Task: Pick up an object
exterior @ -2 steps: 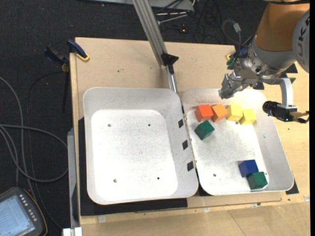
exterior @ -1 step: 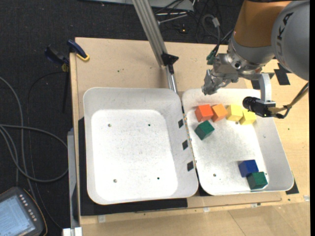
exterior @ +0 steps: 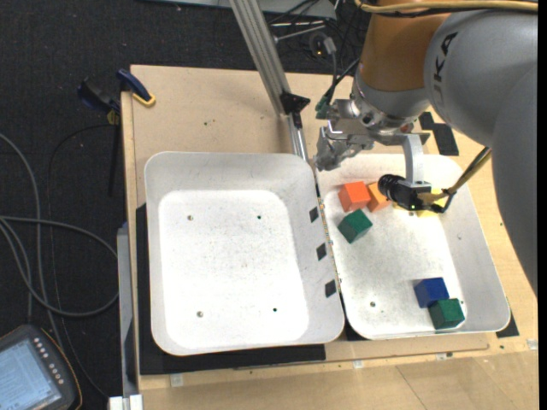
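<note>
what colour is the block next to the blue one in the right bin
Dark green, seen in the camera view, touching the blue block.

The big grey arm comes in from the top right corner and bends down over the back edge of the right bin. An orange band wraps the arm just above the wrist. The gripper hangs low at the back left corner of that bin, close to the rim where the two bins meet.
</note>
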Robot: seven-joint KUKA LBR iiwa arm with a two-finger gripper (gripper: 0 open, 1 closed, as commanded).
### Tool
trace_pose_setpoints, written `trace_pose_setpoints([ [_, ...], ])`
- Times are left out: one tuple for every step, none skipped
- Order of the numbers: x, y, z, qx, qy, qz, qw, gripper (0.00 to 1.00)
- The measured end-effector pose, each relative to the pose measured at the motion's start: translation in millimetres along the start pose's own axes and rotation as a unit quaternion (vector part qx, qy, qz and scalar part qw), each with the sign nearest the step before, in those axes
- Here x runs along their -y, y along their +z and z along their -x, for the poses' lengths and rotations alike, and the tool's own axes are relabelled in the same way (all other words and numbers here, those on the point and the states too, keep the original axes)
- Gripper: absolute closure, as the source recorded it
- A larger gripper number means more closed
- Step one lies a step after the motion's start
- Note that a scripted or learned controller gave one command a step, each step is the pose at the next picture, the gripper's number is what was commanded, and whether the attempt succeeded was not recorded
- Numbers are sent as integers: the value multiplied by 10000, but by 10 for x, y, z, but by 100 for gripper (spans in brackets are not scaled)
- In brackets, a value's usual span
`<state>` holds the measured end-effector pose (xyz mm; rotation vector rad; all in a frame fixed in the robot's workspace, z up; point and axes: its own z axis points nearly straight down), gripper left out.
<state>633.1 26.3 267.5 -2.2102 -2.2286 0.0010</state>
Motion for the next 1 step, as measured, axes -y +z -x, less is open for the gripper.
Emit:
trace_pose_setpoints([
  [-174,27,-493,2,2,24,10000,100],
])
